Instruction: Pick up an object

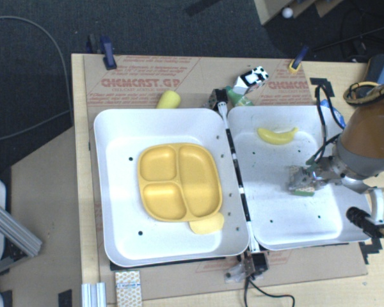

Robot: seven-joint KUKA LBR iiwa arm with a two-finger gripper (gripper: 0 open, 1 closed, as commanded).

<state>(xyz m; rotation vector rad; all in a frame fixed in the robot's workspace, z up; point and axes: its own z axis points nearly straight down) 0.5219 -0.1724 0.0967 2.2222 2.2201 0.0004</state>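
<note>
Tool (302, 183) low in right bin (269, 226), over small greenish object (302, 190); finger state unclear. Banana (276, 135) well apart.

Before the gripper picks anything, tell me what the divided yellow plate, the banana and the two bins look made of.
Divided yellow plate: looks like moulded plastic, matte, with smooth rounded compartment ridges and an even colour.
Banana: probably a plastic toy, given its uniform yellow and faint sheen; real fruit cannot be ruled out.
Left bin and right bin: seemingly thin formed white plastic, with rounded corners and a soft gloss.
</note>
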